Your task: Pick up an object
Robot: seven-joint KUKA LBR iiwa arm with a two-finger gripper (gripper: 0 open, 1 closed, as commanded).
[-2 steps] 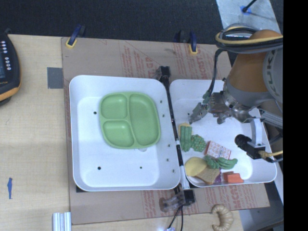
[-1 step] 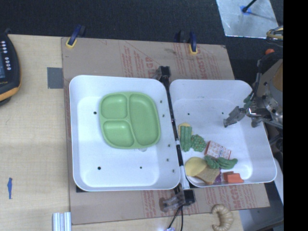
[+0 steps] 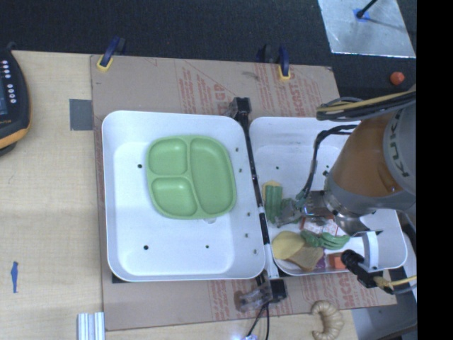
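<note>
My gripper [image 3: 308,208] is low inside the right bin [image 3: 283,134], over a heap of small things near its front left. Just left of it lies a grey-green lump [image 3: 288,210], touching or nearly touching the gripper. A green and yellow piece [image 3: 272,192] stands a little further left. In front of the gripper are a round yellow thing [image 3: 286,244], a tan piece [image 3: 305,258], a green curved thing [image 3: 328,240] and an orange bit [image 3: 333,261]. The wrist hides the things directly under it.
The left bin [image 3: 127,190] holds a pale green divided plate [image 3: 191,176]. A black divider [image 3: 251,172] runs between the bins. A beige ribbed thing [image 3: 328,319] lies on the bench in front of the right bin. A handheld controller [image 3: 10,101] sits at far left.
</note>
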